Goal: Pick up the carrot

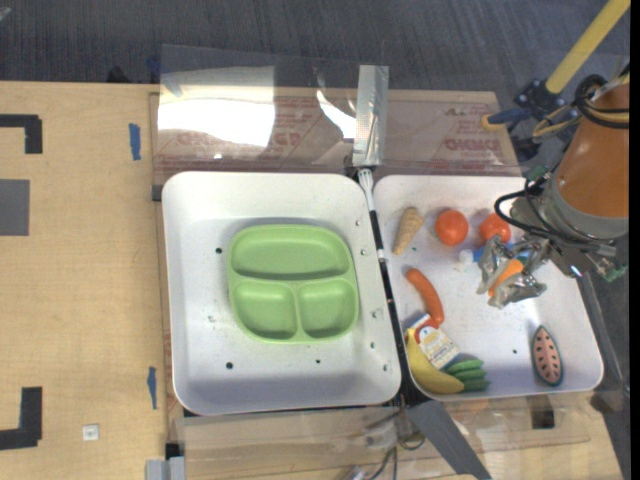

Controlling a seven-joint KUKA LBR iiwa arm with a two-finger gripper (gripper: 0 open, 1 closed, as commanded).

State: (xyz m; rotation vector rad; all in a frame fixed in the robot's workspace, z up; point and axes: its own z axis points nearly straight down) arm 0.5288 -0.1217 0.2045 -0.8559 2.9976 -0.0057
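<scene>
Cardboard [440,133] behind both bins bears unreadable red lettering.

Robot hand [512,280] hangs low in right bin [580,318], something orange betw. its fingers, prob. the carrot [513,265]. Left bin [190,268] holds green divided tray [293,281]. Tomato [451,227], red sausage [425,292], banana [432,370] lie nearby.
</scene>
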